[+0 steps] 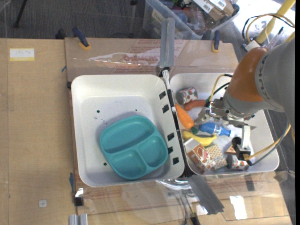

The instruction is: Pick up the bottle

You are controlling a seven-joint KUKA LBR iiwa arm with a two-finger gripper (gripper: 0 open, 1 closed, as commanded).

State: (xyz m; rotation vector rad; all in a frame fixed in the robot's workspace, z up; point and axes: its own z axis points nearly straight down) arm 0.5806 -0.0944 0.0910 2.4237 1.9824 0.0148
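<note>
I am reaching in from three o'clock, my orange-banded arm (251,78) hanging over the right bin (272,159). My claw (216,112) is hovering low over the clutter there; whether it is released or clenched, I cannot tell. The bottle (215,128), blue, is lying on its side just at six o'clock of my claw, near the bin's middle. A banana (200,138) is touching it at seven o'clock, and a carrot (184,117) is lying at nine o'clock. A can (188,95) is sitting at eleven o'clock. A box (203,156) is resting below. In the left bin (84,125), a teal tray (133,147) is lying.
</note>
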